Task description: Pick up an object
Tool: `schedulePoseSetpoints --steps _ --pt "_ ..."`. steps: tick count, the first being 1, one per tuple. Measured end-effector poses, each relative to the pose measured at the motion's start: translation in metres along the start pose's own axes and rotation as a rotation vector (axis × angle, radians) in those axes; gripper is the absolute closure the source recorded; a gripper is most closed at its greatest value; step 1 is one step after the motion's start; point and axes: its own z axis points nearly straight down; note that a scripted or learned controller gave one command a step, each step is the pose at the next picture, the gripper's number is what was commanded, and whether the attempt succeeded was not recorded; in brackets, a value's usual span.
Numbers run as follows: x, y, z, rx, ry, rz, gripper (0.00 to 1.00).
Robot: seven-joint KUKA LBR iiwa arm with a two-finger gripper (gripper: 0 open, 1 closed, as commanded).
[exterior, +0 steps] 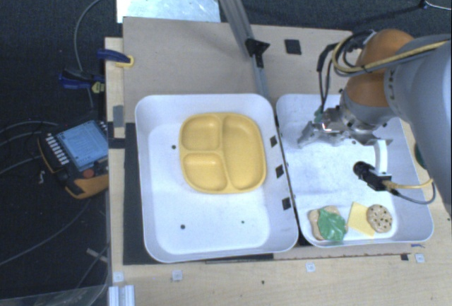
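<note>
Toy food sits in the right bin [417, 227], along its near edge: a green leafy piece [331, 225] on a tan round, a yellow cheese wedge [360, 220] just beside it, then a speckled cookie [380, 218] touching the wedge. Farther back in that bin, well apart from the food, hangs the tool [316, 131]; how far open it is cannot be told, and nothing shows in it. A yellow divided plate [222, 153] lies in the left bin [162, 227].

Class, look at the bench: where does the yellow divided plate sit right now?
The yellow divided plate lies in the left bin, in its upper middle part, close to the edge shared with the right bin, and well apart from the gripper.
</note>
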Motion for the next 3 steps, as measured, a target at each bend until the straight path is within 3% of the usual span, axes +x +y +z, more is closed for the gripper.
schedulePoseSetpoints --steps 1,3 --pt "-0.001 0.002 -0.014 -0.008 -0.002 0.000 1.00" --pt "0.008 0.015 -0.112 -0.005 0.000 -0.005 1.00"
